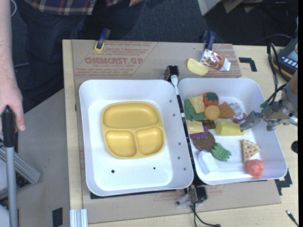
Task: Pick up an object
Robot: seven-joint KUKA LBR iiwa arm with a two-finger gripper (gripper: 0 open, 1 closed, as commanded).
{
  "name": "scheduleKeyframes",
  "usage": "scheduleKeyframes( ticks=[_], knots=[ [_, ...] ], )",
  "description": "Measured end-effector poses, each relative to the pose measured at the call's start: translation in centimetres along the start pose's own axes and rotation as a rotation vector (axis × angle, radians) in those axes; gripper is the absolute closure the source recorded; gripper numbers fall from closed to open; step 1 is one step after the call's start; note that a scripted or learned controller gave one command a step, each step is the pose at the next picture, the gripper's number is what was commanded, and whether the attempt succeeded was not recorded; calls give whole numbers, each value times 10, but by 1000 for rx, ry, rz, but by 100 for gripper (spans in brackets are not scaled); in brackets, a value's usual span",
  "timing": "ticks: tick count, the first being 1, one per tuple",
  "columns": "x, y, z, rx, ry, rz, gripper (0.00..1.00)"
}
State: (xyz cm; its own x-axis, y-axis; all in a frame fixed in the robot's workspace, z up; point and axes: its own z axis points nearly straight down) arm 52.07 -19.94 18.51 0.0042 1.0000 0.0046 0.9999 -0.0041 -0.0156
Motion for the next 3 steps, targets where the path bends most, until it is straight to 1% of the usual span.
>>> scheduleKeyframes(
  ticks=[1,2,3],
  knots=[
    [1,3,-8,-14,-4,-4,0],
    [-6,-1,52,-9,-2,-3,0],
    [-5,-1,104,-9,-1,-4,0]
  ],
)
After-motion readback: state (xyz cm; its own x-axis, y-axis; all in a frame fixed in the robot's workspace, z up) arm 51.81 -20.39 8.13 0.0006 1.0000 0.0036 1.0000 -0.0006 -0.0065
